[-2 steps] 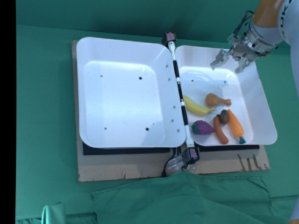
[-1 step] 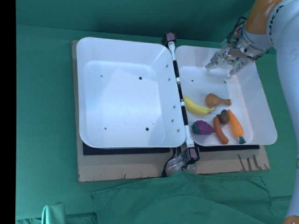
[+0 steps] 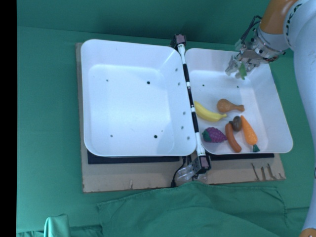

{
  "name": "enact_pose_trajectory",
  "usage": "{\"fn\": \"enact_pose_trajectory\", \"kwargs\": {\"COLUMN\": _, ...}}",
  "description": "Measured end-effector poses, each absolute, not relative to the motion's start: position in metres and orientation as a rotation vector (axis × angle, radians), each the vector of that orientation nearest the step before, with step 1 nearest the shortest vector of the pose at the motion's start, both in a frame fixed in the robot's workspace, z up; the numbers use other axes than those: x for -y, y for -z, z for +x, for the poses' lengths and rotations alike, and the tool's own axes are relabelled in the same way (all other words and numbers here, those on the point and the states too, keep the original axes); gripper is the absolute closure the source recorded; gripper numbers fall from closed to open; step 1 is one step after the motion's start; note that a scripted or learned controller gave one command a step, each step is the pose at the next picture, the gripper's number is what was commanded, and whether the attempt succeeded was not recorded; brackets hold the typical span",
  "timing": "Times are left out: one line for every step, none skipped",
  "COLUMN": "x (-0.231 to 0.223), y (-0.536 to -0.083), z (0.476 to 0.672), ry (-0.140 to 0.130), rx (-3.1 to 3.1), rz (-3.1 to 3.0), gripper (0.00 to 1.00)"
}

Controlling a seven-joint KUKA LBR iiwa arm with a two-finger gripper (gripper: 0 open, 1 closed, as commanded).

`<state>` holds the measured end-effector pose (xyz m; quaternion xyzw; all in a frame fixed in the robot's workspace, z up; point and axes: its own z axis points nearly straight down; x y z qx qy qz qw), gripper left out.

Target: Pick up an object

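Arm: I see the grey KUKA arm with its orange band reaching in from the right, over the far part of the right-hand shallow white plastic bin (image 3: 276, 127).
Gripper: the two-finger gripper (image 3: 239, 69) hangs above that bin's far half, and a small green object (image 3: 242, 71) shows between its fingertips; I read the fingers as closed on it, though the piece is too small to identify.
Height: I cannot tell whether the green piece is clear of the bin floor or only just above it.
Other candidates: a yellow plastic banana (image 3: 209, 113), a brown toy drumstick (image 3: 229, 105), a purple toy grape bunch (image 3: 214, 135), two orange toy carrots (image 3: 233, 138) and (image 3: 249, 131), and a small dark brown lump (image 3: 237, 123) lie clustered in the bin's near half, well apart from the gripper.
Left bin: the left-hand shallow white bin (image 3: 131, 98) sits just beside the right one.
Step in hand: I judge this to be the lift after the grasp.
Doing it well: I would raise straight up, slowly, keep the grip force steady, and avoid swinging toward the bin's far wall, since so small a piece could slip from the tips.
Check: I would confirm the green piece rides up with the fingers before calling the pick good.
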<state>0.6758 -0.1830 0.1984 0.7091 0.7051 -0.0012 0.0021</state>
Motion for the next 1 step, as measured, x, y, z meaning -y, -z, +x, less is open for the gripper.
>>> {"fn": "enact_pose_trajectory", "kwargs": {"x": 0.1841, "y": -0.2090, "z": 0.6772, "ry": 0.004, "rx": -2.207, "rz": 2.224, "gripper": 1.00}}
